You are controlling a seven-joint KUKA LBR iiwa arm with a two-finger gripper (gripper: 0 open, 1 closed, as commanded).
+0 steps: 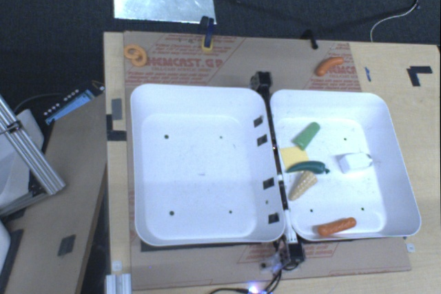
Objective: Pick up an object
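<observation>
Choosing a target comes first: nothing is lifted yet, and my pincer's state I cannot tell. The orange sausage [336, 225] lies at six o'clock in the right bin [393, 141], calling for a descent.

Light green piece [307, 134] tilted in the right bin [396, 148], yellow wedge [294, 157] beside dark green pepper [309, 166], corn cob [302, 184] below, white block [353, 162], orange sausage [336, 226] near front wall

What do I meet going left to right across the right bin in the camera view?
Corn cob → green pickle → orange sausage → white block. The yellow piece and dark green pepper overlap the others in left-right position, so I left them out.
</observation>
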